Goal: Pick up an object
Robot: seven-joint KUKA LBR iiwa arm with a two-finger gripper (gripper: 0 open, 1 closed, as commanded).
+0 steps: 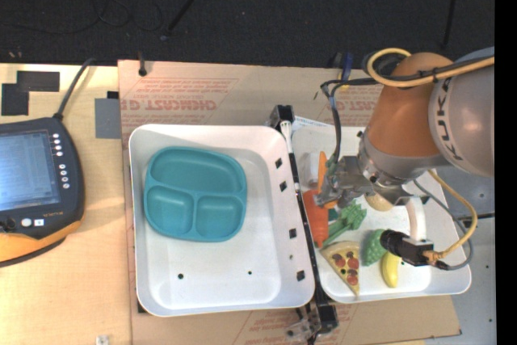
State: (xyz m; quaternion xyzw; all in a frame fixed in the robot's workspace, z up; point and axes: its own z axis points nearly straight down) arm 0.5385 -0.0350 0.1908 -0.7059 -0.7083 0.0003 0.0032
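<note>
My gripper [329, 191] reaches down into the right bin [452, 283], near its left wall, under the orange wrist band. Toy food lies around it: an orange carrot [321, 166] just above, a red-orange piece [317, 222] below, green leafy pieces [349, 216] to its right. Further toward the front lie a pizza slice [346, 262], a green broccoli piece [374, 246] and a yellow banana [389, 271]. The gripper's body hides the fingertips, and I see nothing clearly held.
The left bin [161, 279] holds a teal divided plate [194, 194]. A black clip strip [295, 198] runs along the divider between the bins. A tablet pendant [32, 174] rests on the bench at far left. Cables [452, 242] loop by the arm over the right bin.
</note>
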